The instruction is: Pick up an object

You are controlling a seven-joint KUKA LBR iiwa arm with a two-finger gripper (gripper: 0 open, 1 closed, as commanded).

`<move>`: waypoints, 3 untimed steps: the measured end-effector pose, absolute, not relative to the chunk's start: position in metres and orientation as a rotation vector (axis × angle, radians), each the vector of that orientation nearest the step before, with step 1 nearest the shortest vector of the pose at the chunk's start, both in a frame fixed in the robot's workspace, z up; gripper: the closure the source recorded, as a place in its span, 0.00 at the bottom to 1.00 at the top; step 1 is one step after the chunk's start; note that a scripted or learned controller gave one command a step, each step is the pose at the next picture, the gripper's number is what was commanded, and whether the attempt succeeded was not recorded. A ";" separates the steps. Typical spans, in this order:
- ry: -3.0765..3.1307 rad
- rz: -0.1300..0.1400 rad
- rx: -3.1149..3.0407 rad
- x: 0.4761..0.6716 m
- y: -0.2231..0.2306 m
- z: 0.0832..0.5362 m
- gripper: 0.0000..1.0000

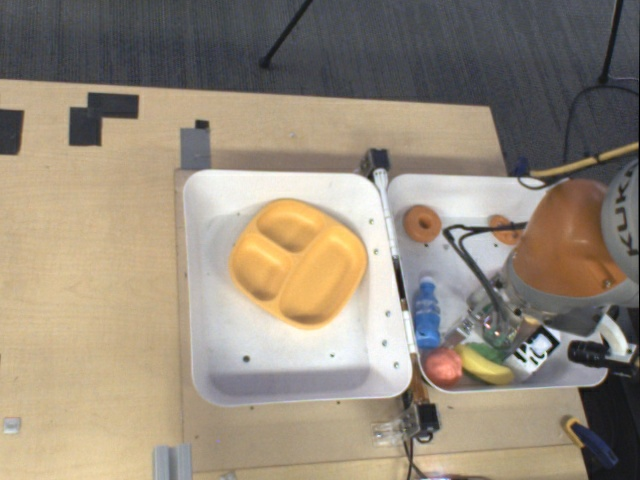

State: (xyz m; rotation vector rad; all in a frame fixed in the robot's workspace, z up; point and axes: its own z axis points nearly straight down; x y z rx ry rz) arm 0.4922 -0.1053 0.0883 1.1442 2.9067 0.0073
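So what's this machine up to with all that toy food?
The robot arm has reached down into the right bin, its gripper low among a banana, a red apple and a blue bottle. A doughnut sits apart. The left bin holds a yellow divided plate.

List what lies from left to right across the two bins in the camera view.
Yellow divided plate in the left bin → blue bottle → red apple → banana → gripper, all in the right bin.
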 end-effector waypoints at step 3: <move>2.799 0.003 1.413 0.544 -0.127 0.087 0.00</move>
